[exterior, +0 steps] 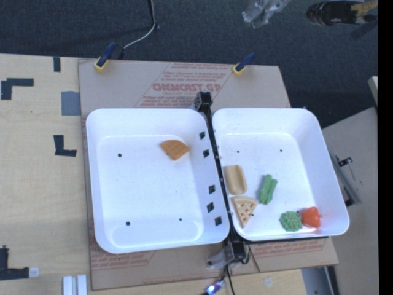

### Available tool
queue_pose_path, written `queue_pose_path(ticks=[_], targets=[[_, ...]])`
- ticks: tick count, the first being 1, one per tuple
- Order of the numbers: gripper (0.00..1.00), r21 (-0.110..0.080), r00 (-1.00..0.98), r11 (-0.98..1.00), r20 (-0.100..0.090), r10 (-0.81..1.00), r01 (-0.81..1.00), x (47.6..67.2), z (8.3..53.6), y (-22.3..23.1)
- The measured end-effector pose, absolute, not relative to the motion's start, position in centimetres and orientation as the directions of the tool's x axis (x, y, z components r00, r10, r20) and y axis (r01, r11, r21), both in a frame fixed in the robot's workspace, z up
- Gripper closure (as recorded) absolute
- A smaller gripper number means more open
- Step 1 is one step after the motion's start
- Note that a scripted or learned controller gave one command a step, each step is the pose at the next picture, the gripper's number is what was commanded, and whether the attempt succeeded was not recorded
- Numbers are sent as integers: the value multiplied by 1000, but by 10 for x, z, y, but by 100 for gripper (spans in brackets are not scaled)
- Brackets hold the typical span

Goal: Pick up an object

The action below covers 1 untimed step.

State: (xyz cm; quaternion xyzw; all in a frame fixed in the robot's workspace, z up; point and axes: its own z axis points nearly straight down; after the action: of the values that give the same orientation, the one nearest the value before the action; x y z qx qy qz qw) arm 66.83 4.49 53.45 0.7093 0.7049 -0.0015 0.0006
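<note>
At the worktop's near edge, the right bin (pixel 307 128) carries a red piece (pixel 311 217) touching a green cluster (pixel 291 220) in its near right corner, with a cracker wedge (pixel 244 210), a tan roll (pixel 235 179) and a green pod (pixel 267 188) (long axis running near to far) just beyond. The left bin (pixel 98 165) holds an orange wedge (pixel 175 149). Far past the worktop's back edge hangs the pincer (pixel 265 8), blurred, its opening impossible to judge, well apart from every item; all lie toward the near side of it.

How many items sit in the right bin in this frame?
5: a tan bread piece by the divider, a pizza slice below it, a green pickle mid-bin, broccoli and a red tomato in the near-right corner.
</note>
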Motion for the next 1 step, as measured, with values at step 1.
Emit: queue_pose_path(ticks=[1], targets=[[100, 0, 6, -6, -2, 1000, 1000, 668, 534, -39]])
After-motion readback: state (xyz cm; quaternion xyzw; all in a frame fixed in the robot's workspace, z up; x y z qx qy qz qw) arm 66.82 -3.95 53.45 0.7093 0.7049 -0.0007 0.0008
